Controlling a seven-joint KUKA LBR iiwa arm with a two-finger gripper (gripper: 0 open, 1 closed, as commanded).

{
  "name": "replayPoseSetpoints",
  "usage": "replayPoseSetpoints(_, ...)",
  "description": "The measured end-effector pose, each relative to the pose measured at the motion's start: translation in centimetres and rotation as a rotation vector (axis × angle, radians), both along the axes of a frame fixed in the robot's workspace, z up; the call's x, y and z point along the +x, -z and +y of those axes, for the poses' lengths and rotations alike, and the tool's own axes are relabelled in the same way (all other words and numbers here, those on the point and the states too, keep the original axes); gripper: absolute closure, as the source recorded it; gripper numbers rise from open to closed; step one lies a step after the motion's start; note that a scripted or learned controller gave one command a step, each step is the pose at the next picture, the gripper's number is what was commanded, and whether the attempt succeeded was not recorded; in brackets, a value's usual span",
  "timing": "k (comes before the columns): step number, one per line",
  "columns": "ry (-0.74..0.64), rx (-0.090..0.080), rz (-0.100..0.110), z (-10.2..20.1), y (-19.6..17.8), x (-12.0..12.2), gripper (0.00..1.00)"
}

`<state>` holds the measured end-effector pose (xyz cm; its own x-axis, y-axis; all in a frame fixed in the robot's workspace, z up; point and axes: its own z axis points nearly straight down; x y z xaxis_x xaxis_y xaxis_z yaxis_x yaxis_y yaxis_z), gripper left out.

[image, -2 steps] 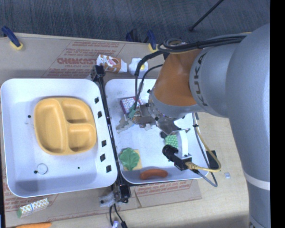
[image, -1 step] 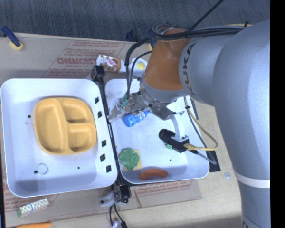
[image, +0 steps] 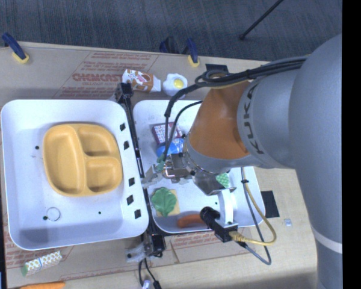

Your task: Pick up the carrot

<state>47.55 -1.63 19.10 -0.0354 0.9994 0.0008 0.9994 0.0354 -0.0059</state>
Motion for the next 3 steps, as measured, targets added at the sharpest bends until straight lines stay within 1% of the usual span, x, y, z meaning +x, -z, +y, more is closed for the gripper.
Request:
replayPoseSetpoints(1,-0.263,-0.001,-0.005,-7.2,-5.1,4.0,0.0)
replayPoseSetpoints(2,-0.292,0.002,-0.001,-2.5,0.0,0.4,0.0)
replayPoseSetpoints(3,-0.393,0.001,-0.003,6.6,0.0,0.5,0.0)
